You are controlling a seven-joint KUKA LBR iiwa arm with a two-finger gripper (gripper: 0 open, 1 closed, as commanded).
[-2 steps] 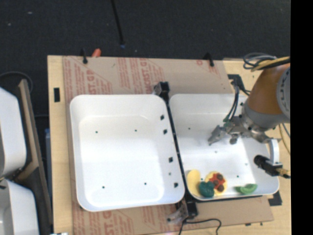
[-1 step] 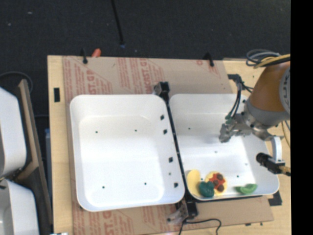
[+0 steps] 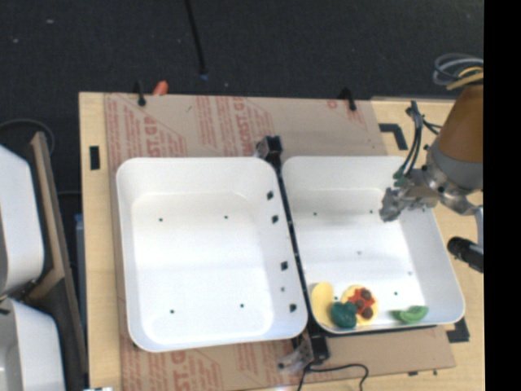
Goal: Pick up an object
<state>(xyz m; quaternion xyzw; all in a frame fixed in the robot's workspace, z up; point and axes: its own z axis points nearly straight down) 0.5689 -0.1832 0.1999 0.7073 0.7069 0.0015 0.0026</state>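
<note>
Camera view has the gripper [image 3: 392, 204] near the far right side of the right bin [image 3: 342, 177], jaws too blurred to tell, while the toys [image 3: 355, 305] (yellow, teal, red) lie along its near wall, well toward the viewer.

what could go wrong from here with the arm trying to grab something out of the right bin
1. The small toys, a yellow piece, a dark teal piece and a green piece, crowd the near wall of the right white bin, so the fingers may strike the wall.
2. The yellow and teal pieces lie close together; a grasp may shove them or catch two.
3. The gripper sits high near the far side, well away from them.
</note>
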